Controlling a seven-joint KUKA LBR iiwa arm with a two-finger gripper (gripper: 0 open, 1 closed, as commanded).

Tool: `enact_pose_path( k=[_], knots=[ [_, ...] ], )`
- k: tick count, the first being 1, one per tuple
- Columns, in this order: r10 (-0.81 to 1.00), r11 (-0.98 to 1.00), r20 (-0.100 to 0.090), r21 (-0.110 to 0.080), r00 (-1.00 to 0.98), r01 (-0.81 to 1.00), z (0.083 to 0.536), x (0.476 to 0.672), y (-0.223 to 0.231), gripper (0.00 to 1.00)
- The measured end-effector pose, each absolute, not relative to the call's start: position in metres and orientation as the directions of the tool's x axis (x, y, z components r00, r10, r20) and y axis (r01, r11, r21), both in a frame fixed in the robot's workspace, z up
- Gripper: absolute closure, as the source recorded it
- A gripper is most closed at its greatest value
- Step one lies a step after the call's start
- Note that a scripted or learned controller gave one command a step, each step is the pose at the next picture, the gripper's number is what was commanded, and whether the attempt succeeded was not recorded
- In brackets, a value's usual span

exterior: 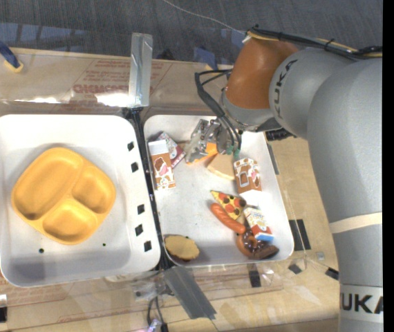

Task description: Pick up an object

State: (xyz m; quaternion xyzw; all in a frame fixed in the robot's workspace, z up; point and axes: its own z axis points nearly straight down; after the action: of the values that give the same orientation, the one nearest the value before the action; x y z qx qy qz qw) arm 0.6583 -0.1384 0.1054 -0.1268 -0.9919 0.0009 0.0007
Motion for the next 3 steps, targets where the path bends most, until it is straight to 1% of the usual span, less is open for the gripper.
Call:
enact_pose_path(
  k=[1,2,3],
  knots=[
    [0.224,0.974,-0.017,0.001,-0.974,0.224,0.242,0.622,-0.109,1.00],
    [0.393,0.920,0.002,0.000,-0.920,0.393,0.191,0.596,-0.034,1.00],
    [0.790,0.612,-0.003,0.001,-0.612,0.790,0.255,0.625,-0.060,1.00]
  ],
)
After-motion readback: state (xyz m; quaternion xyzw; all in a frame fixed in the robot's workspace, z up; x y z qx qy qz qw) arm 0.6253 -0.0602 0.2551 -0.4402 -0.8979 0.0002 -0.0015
